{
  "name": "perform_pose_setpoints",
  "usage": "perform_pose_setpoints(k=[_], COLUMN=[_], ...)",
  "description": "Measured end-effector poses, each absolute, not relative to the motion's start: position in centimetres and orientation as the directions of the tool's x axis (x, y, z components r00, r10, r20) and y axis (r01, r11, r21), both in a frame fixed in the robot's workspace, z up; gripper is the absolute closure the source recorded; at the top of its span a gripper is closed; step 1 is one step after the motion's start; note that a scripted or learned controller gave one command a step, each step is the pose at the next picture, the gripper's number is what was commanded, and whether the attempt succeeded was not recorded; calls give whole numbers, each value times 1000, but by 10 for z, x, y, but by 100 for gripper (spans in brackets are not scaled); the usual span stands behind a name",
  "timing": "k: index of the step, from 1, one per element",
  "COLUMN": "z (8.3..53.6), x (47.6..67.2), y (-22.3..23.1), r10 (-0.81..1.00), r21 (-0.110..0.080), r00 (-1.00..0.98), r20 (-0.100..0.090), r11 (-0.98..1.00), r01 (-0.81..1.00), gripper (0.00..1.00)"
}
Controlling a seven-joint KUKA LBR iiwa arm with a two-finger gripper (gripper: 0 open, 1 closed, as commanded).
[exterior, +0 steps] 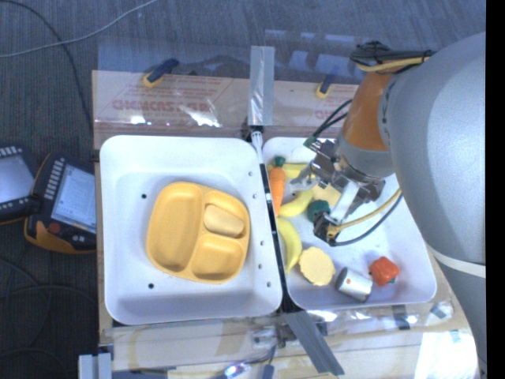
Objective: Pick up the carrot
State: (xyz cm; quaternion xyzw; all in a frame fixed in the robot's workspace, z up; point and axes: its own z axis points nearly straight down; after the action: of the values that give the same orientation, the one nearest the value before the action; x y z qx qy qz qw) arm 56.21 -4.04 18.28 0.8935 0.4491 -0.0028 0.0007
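- Looking down at the bench, I see 2 white bins side by side; the left bin [118, 212] holds a yellow tray [197, 231] with compartments, and the right bin [410, 275] holds a small heap of play food.
- The carrot [277, 185] lies in the right bin, close to its left wall, with the green top toward the far side and the orange body pointing to the near side.
- It touches a banana [289, 242] at its lower end, and more yellow fruit lies just beside it on the right.
- I judge it is a light, stiff plastic toy with a smooth, tapered body, so it may slip; the best hold seems across the thick upper part, away from the wall.
- The gripper [319, 181] hangs low over the fruit, just to the right of the carrot, not around it.
- Whether its jaws are apart or together, I cannot tell, because dark parts and cables hide them.
- Near the front of this bin lie a yellow round slice [317, 267], a metal can [353, 284] and a red fruit [384, 271].
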Motion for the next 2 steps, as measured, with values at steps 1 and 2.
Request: perform_pose_setpoints(k=[1,2], z=[182,182], x=[574,574], y=[0,0], r10=[778,778], r21=[-2,-2], r00=[628,628], r20=[-6,-6], r11=[-628,-628], r01=[778,778], gripper=[0,0])
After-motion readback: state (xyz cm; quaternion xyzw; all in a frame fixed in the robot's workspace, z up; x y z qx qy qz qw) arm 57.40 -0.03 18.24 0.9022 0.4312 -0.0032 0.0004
